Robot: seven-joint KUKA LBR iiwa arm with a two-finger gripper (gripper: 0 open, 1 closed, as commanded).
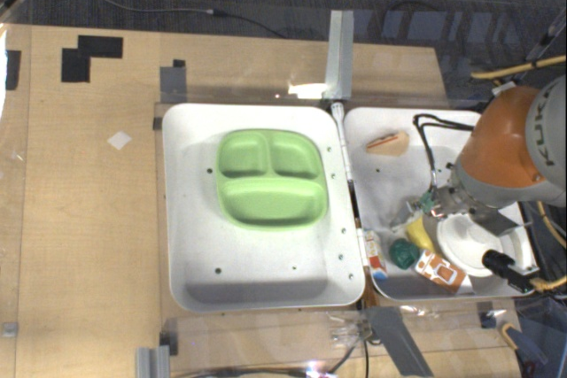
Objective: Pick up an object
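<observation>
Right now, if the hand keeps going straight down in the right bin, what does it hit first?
Most likely the yellow object directly under the hand, with the dark green piece just beside it. Depth is unclear from this slanted view, so it could land on the bin floor next to them.

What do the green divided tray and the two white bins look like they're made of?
The green divided tray looks like moulded plastic, matte: uniform colour, rounded compartment edges, soft highlights. The left bin and right bin look like white plastic or coated metal, smooth with a faint sheen; which one is unclear.

A green three-compartment plastic tray (268, 177) lies in the left white bin (190, 279); the grey arm (505, 150) reaches into the right white bin (376, 173).
</observation>
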